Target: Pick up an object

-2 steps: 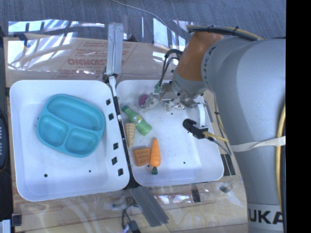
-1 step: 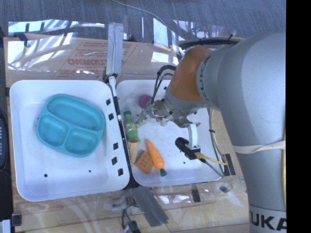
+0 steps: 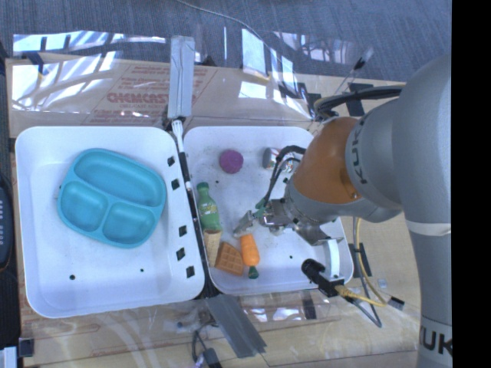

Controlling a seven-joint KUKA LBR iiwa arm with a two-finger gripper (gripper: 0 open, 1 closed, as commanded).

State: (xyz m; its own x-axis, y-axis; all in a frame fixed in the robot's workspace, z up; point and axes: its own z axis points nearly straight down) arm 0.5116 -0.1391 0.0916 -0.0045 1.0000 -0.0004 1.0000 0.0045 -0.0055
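Well, from above, two shallow white bins sit side by side on the surface. The left bin (image 3: 38, 205) carries a blue divided plate (image 3: 113, 197), lying flat with three compartments, tilted a little against the bin's edges. The right bin (image 3: 230, 286) holds the small things. A purple ball (image 3: 231, 160) lies toward the far side, apart from everything else. A green bottle (image 3: 207, 208) lies just beside the wall that the bins share, its cap pointing away from the near edge. Nearer the front, a waffle-patterned wedge (image 3: 229, 257) lies flat, and a carrot (image 3: 249, 250) lies against its right edge, its green end toward the front wall.

The arm (image 3: 399, 159) reaches in from the right, its orange band (image 3: 326, 167) over the right half of that bin. The gripper (image 3: 247, 223) is low in the middle of the bin, just above the carrot and to the right of the bottle. Its metal tips point toward the bottle, but I cannot tell whether the jaws are spread or closed, and nothing shows between them. Black cables loop around the wrist, and a small grey object (image 3: 268, 157) lies near the ball, partly hidden by them.
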